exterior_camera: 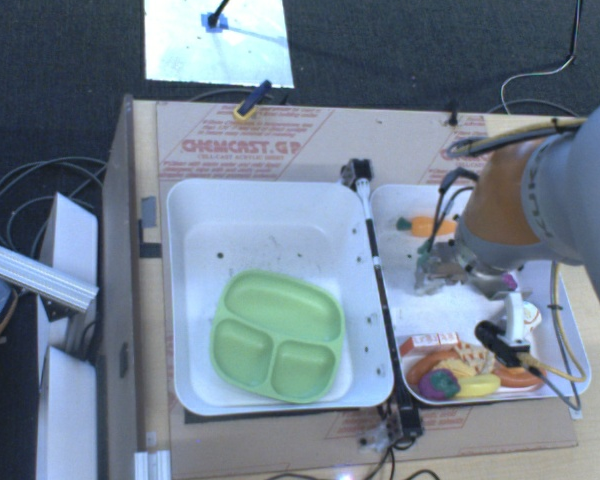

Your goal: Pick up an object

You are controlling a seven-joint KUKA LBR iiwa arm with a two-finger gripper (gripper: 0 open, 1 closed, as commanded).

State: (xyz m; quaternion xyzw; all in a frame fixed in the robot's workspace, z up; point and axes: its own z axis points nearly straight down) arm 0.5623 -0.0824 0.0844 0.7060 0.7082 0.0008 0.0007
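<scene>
On the counter (280,138), the claw (435,273) hangs low in the right bin (400,313), grip state unclear; a carrot (427,226) lies just behind it, probably its target.

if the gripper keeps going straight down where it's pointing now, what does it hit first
Probably the bare white floor of the right bin. The gripper points down just below the toy carrot, apart from the toy pile; depth is unclear.

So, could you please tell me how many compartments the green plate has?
3. The green plate lies in the left bin: one long compartment along its far side, and two smaller ones side by side along its near edge. None appears hidden.
</scene>
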